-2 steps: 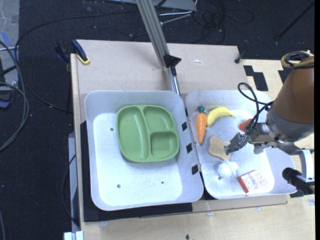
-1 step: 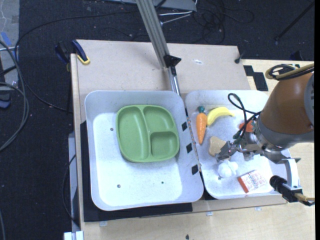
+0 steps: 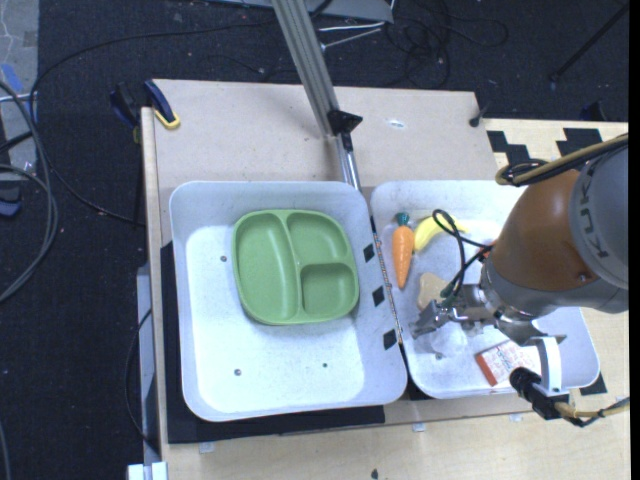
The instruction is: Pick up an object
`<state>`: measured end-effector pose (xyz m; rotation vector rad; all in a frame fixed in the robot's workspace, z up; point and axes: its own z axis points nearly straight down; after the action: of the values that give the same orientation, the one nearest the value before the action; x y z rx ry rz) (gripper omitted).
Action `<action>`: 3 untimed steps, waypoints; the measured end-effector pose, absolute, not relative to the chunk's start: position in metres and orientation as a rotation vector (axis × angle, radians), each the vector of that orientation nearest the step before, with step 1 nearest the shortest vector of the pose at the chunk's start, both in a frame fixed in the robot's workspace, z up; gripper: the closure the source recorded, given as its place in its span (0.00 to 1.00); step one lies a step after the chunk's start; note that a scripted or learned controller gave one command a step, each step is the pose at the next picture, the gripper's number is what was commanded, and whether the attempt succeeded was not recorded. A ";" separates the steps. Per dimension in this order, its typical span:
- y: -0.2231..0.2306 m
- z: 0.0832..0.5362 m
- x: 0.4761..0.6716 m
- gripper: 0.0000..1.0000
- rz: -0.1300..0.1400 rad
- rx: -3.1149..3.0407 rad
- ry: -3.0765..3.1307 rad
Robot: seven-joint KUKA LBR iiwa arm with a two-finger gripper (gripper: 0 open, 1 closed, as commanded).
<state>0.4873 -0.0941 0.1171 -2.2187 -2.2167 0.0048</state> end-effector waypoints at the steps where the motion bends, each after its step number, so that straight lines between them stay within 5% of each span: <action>1: -0.095 0.130 0.488 1.00 0.001 -2.223 -2.218; 3: -0.085 0.239 0.491 1.00 -0.004 -2.220 -2.228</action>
<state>0.4911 -0.0848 0.2395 -2.2197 -2.2282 -0.0035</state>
